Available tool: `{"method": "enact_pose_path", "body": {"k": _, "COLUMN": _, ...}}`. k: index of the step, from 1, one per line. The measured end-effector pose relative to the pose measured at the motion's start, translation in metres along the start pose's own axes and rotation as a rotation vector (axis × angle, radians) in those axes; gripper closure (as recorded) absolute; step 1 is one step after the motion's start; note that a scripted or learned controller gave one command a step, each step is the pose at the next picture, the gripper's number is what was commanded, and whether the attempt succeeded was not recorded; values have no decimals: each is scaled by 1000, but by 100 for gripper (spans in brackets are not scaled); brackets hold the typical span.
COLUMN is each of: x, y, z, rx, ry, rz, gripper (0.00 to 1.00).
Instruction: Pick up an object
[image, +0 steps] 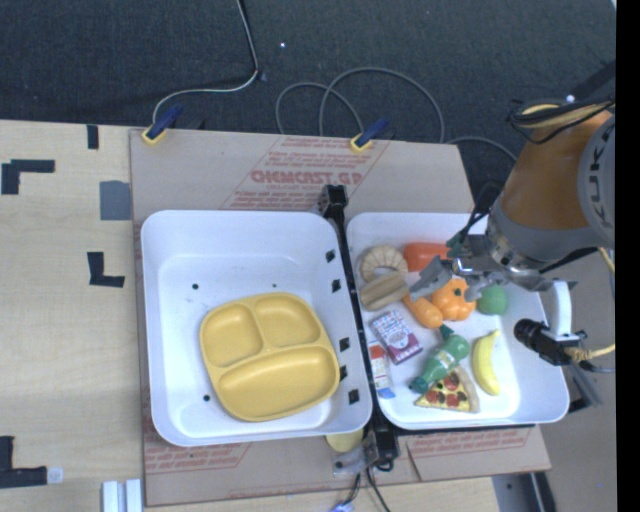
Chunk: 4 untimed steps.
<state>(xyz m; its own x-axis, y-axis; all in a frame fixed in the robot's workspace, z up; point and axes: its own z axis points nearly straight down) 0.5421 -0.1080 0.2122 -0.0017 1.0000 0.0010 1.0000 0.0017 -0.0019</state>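
My gripper (443, 272) hangs over the middle of the right bin (545, 405), with the arm coming in from the right. Right below it sit an orange pumpkin-like toy (453, 299) and an orange fruit (424, 313). A red-orange piece (424, 251) lies just behind the gripper. To its left are a bagel (382, 261) and a tan bread roll (383, 290). A green ball (492, 298) rests to its right. Nothing shows as held.
Toward the front of the right bin lie a banana (486, 362), a green bottle (440, 360), a pizza slice (447, 393), a red-and-white packet (397, 335) and a small tube (378, 366). The left bin (160, 250) holds a yellow divided plate (270, 352).
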Motion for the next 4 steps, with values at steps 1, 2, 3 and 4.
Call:
{"method": "enact_pose_path", "body": {"k": 1, "x": -25, "y": 44, "z": 99, "rx": -33, "ry": -8, "rz": -2, "gripper": 0}}
{"method": "enact_pose_path", "body": {"k": 2, "x": 3, "y": 74, "z": 127, "rx": -4, "ry": -3, "rz": -2, "gripper": 0}}
{"method": "enact_pose_path", "body": {"k": 3, "x": 1, "y": 102, "z": 129, "rx": 28, "ry": 2, "rz": 3, "gripper": 0}}
{"method": "enact_pose_path", "body": {"k": 4, "x": -9, "y": 52, "z": 125, "rx": -6, "ry": -3, "rz": 2, "gripper": 0}}
